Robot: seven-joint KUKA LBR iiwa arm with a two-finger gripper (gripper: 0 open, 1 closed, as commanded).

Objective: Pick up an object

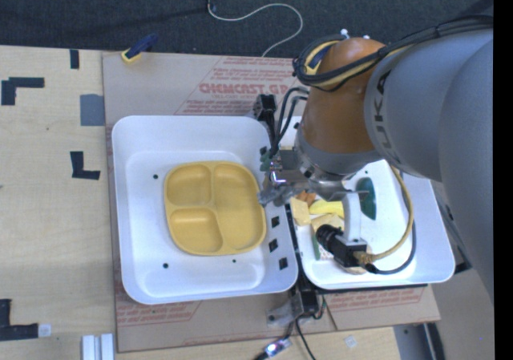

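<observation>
Yellow object in right bin, just beneath the pincer, its grip impossible to tell.

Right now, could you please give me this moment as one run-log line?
arm: over right bin | gripper: hidden | yellow divided plate: in left bin, untouched | yellow item: in right bin | pick: unconfirmed

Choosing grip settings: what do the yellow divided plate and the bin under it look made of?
The yellow divided plate looks like moulded plastic, matte: even colour, soft rounded compartment ridges, dull sheen. The left bin also seems plastic, smooth white with rounded corners and a faint gloss.
</observation>
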